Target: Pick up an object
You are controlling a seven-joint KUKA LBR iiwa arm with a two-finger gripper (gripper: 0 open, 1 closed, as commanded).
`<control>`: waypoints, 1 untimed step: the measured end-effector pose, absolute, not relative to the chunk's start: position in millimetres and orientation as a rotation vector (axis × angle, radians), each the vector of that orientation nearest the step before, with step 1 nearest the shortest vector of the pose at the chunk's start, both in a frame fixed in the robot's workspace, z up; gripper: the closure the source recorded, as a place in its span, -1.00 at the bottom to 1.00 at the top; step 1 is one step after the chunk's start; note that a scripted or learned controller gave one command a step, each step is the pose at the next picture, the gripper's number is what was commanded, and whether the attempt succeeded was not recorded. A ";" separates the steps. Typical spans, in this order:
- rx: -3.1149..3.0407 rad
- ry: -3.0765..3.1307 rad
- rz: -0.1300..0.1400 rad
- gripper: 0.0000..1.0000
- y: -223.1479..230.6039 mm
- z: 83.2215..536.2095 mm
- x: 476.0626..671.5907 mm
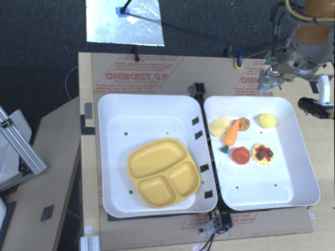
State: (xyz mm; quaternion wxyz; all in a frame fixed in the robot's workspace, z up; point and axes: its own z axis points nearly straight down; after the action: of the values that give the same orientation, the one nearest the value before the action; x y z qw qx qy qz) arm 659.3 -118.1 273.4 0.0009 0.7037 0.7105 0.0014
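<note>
Nearest me sat the yellow tray point(163, 171) in the left bin point(112, 140). Toy foods clustered tightly in the right bin point(293, 187); the pincer point(268, 81), aperture unclear, risked nudging the carrot point(232, 134) against neighbours.

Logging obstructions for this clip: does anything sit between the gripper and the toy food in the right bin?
Nothing visible does. The gripper hangs over the right bin's far rim, and the lemon, nearest it, lies uncovered on the bin floor.
</note>
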 end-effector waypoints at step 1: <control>2.211 2.233 0.002 1.00 -66.8 254.7 648.3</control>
State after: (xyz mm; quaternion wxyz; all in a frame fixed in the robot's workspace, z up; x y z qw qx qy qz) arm 648.3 -66.8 254.7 -0.0006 0.7036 0.7106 0.0006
